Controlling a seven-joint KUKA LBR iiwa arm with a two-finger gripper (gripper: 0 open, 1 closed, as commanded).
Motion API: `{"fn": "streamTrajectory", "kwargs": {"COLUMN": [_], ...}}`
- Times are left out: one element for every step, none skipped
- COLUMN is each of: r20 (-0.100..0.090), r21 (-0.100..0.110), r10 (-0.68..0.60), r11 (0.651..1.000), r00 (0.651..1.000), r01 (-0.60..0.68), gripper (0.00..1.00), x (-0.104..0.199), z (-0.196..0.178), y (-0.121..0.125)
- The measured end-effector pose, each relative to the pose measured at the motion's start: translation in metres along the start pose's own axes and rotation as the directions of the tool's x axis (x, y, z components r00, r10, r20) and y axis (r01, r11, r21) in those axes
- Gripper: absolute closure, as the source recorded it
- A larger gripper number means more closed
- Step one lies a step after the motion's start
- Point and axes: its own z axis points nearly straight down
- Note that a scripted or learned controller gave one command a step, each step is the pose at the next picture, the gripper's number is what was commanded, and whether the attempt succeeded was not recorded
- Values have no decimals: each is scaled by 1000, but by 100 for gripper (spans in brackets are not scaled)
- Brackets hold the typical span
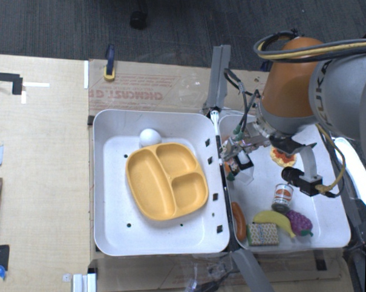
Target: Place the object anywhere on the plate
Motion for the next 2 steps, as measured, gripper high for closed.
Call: {"fn": "streamTrajectory", "kwargs": {"r20": [2, 2], "r21": [-2, -3], "r10": [-183, -183], "r11": [983, 983], "r00": [983, 983], "r01": [183, 183], "gripper": [100, 0], "x": [58, 58], "z": [-33, -33], "y": [-2, -2]}}
